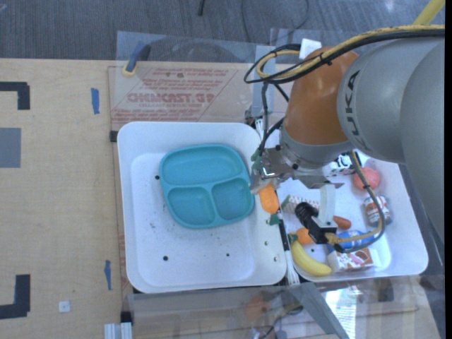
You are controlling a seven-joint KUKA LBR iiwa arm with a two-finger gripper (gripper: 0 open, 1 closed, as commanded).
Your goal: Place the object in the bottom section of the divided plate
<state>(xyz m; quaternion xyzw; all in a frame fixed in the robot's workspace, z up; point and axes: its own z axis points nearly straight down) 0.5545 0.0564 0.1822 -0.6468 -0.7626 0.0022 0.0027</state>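
Lying nearest the camera in the right bin (413,260) is 1 yellow banana (309,260), curved along the bin's near-left corner, with 1 small red-and-white packet (355,258) just beside it. Behind them sit 1 small orange piece (342,222) and 1 small can (375,207) with a red label, and farther back 1 pink ball (368,178) lies close under the arm (367,97). That makes 5 loose things counted in the right bin, crowded toward its near half, with cables and black hardware lying across them. The gripper (267,189) hangs over the strip where the 2 bins meet, and 1 orange object (269,200) sits right at its tip; whether the fingers are apart or clamped on it cannot be told from this angle. The orange object is just beside the right edge of the plate (205,185), outside all its sections. The left bin (141,260) holds 1 blue divided plate with 3 sections: 1 wide one at the far side and 2 smaller ones at the near side. White floor is open all around the plate, widest toward the near edge and the left wall. Beyond the bins lies 1 clear sheet (173,90) with red lettering on the bench (56,189).
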